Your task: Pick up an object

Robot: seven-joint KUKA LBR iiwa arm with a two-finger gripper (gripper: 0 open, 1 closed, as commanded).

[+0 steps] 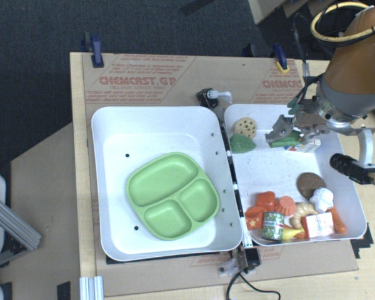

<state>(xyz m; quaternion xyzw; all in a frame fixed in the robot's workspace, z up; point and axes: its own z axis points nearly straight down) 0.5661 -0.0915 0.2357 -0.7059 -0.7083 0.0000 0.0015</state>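
Observation:
My gripper (287, 134) hangs over the far part of the right bin (272, 167), reaching in from the right. A small green and red thing (293, 144) shows just beneath it; whether it is gripped is unclear. To the gripper's left lie a speckled cookie (244, 127) and a green leafy piece (242, 144). At the bin's near end sits a pile: a brown round piece (310, 183), a white garlic bulb (323, 199), red vegetables (265, 204), a small green can (274, 225), a red and white box (319, 225) and a yellow banana (294, 234).
The left bin (112, 136) holds a green divided plate (172, 195). A black clip (207, 97) stands at the far end of the wall between the bins. A dark arm part (353, 167) juts over the right bin's right rim. Blue clamps (97, 50) hold the cardboard base.

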